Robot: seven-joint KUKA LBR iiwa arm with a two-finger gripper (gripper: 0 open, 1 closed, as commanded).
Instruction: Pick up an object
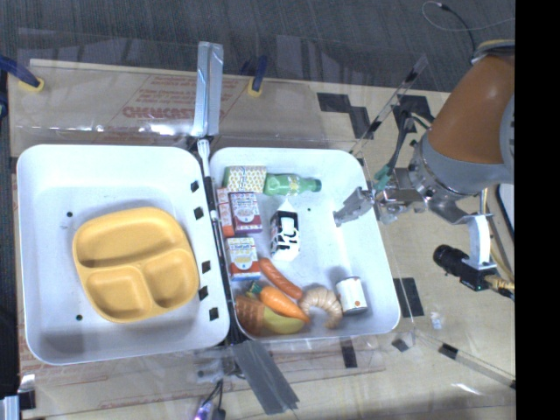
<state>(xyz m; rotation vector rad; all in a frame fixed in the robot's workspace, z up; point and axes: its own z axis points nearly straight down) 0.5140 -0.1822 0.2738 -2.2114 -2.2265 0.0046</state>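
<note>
Two white bins sit side by side on the table [411, 103], and the claw [353, 206] hangs over the right edge of the right bin [372, 234], carrying nothing; from this angle I cannot tell whether it is spread or closed. Nearest to the claw, just to its left, lies a black-and-white carton [285, 233] on the bin floor. Up and left of the claw, a green bottle [292, 184] lies on its side along the far wall, touching a small patterned box [245, 179]. Below the claw, near the bin's front right corner, a small white can [352, 294] stands beside a beige croissant-like pastry [320, 302]. Left of those, two carrots [280, 289] rest on what looks like a banana and other play food in the front corner. Further left, two red-and-white snack packets [242, 230] line the bin's left wall. Farthest from the claw, the left bin [52, 169] holds a yellow divided tray [134, 259].
</note>
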